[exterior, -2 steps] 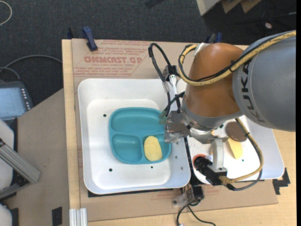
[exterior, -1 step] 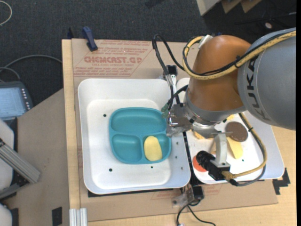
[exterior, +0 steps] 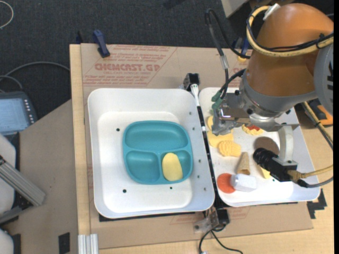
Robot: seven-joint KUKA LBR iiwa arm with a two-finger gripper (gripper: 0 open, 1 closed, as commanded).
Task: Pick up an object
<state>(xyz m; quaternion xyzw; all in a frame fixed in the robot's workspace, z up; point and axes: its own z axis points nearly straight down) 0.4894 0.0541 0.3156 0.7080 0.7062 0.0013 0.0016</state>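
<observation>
My gripper (exterior: 221,121) hangs over the back left part of the right bin (exterior: 275,194), just above a flat pale yellow piece (exterior: 215,138). Toy foods lie close by: a ridged yellow piece (exterior: 230,148), a tan cone (exterior: 243,164), a red disc (exterior: 225,182) and a white block (exterior: 245,183). The big orange and grey wrist hides the bin's far side. In the left bin (exterior: 106,142) a teal divided plate (exterior: 153,134) carries a yellow egg-shaped piece (exterior: 171,166) in its front right compartment.
A thin black divider edge (exterior: 202,136) runs between the two bins. A brown round piece (exterior: 266,142) and a red-orange piece (exterior: 253,128) peek out under the wrist. Cardboard (exterior: 127,65) lies under both bins, with a blue clamp (exterior: 100,43) at the back left.
</observation>
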